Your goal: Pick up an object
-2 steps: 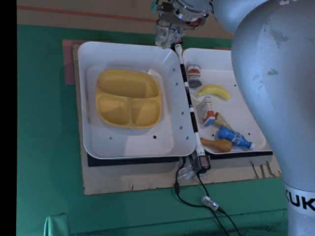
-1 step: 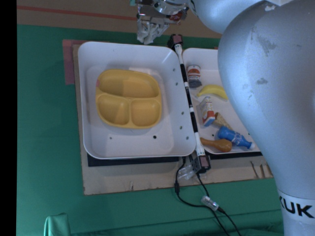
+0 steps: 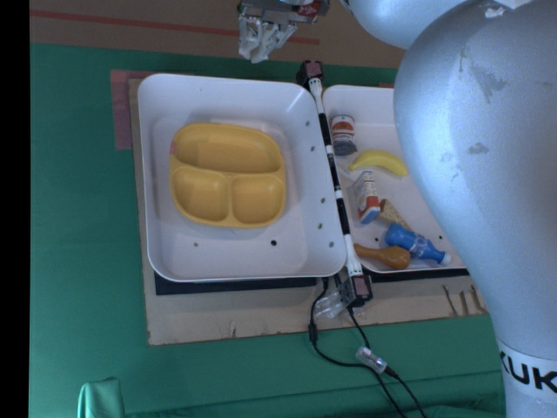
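Camera view looks down on two white bins side by side. The loose objects lie in the right bin (image 3: 383, 103): a small can with a red and white label (image 3: 343, 132) at the far left of it, a yellow banana (image 3: 380, 162) just to the right of the can, a small white and red bottle (image 3: 368, 196) nearer, a blue bottle with a white band (image 3: 416, 245) nearer still, and a brown drumstick-shaped toy (image 3: 384, 255) at the near edge, touching or almost touching the blue bottle. A tan piece (image 3: 393, 212) lies between the small bottle and the blue one. All of these lie well apart from the gripper (image 3: 260, 45), which hangs beyond the far rim of the left bin (image 3: 218, 264), over the brown bench top, to the left and far side of the objects. Its pale fingers point down and look close together, with nothing seen between them; whether they are fully closed I cannot tell.

The grey arm (image 3: 461, 129) comes in from the right, its wide body covering the right part of the right bin, and bends to the far side toward the wrist at the top edge.

The left bin holds a yellow three-compartment tray (image 3: 228, 174). A black and white striped bar (image 3: 333, 181) runs between the bins. The bins rest on brown cardboard (image 3: 235, 316) over a green cloth (image 3: 78, 233), and black cables (image 3: 365, 355) trail toward the near edge.
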### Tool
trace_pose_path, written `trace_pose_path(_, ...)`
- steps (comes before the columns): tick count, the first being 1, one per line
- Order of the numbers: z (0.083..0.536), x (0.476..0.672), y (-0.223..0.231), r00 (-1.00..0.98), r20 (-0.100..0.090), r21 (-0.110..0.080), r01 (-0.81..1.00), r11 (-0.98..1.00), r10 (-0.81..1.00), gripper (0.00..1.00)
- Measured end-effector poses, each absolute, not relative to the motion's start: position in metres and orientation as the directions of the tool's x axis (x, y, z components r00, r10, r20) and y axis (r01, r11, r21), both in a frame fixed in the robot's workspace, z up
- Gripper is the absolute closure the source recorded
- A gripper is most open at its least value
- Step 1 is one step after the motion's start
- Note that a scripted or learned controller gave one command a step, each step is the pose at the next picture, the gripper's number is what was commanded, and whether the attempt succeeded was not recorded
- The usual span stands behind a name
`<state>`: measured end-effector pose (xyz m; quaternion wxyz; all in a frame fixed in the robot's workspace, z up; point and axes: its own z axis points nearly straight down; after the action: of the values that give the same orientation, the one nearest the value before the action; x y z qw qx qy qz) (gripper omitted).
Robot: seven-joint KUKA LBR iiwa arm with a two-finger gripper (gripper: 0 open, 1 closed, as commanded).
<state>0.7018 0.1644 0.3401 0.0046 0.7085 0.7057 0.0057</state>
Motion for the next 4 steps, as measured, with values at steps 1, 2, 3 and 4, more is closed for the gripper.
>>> trace_pose_path(1,0.314,0.701,0.169,0.004,0.001,0.007,1.0,-0.004,1.0,1.0)
trace_pose_path(2,0.352,0.701,0.17,0.003,0.002,0.014,1.0,-0.003,1.0,1.0)
trace_pose_path(3,0.346,0.701,0.17,0.002,0.001,0.009,1.0,-0.002,1.0,1.0)
trace_pose_path(4,0.376,0.701,0.166,0.003,0.002,0.014,1.0,-0.003,1.0,1.0)
